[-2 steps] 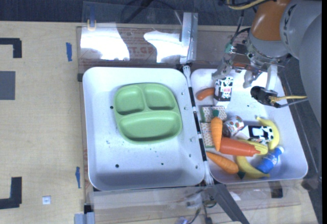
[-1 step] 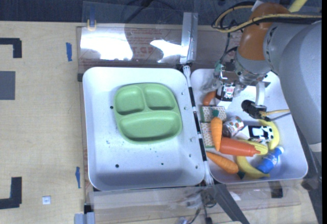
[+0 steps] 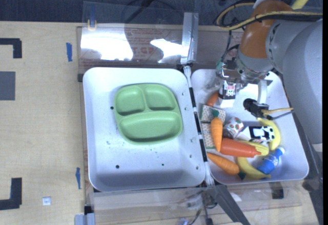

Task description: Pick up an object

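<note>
- My claw [image 3: 227, 87] hangs over the right bin's [image 3: 293, 116] far end; grip state, I cannot tell.
- Carrot [image 3: 217, 134] lies just nearward, long axis running near-to-far.

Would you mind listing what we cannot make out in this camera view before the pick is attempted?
- Pincer, camera view: small and blurred against the clutter under the wrist; whether it grips anything cannot be told.
- Yellow banana: its middle is hidden behind a black-and-white item.
- Lower carrot: partly covered by the red-orange piece lying across it.
- Patterned card at the right bin's left wall: print too small to read, carrots overlap it.
</note>
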Tool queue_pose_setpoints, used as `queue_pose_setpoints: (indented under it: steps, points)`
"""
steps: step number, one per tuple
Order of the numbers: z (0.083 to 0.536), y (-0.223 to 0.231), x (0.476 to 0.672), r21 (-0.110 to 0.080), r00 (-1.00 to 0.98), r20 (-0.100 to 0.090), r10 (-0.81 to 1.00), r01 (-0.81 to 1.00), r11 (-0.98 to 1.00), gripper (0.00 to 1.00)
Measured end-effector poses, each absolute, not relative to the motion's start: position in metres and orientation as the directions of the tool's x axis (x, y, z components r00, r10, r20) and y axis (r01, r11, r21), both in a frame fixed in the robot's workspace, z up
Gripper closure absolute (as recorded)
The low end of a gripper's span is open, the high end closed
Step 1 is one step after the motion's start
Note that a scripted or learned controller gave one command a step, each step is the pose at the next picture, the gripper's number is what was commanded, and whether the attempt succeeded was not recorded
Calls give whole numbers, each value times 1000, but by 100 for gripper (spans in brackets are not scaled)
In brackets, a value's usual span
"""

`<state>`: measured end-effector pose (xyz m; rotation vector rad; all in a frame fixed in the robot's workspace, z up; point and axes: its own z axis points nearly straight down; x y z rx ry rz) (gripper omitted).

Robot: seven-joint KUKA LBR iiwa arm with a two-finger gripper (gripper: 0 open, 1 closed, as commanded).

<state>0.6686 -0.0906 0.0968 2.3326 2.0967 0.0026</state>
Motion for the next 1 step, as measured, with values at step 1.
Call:
queue_pose_setpoints:
  steps: [1]
  points:
    - [185, -38, 638, 1, -21, 0, 1000, 1000, 21, 100]
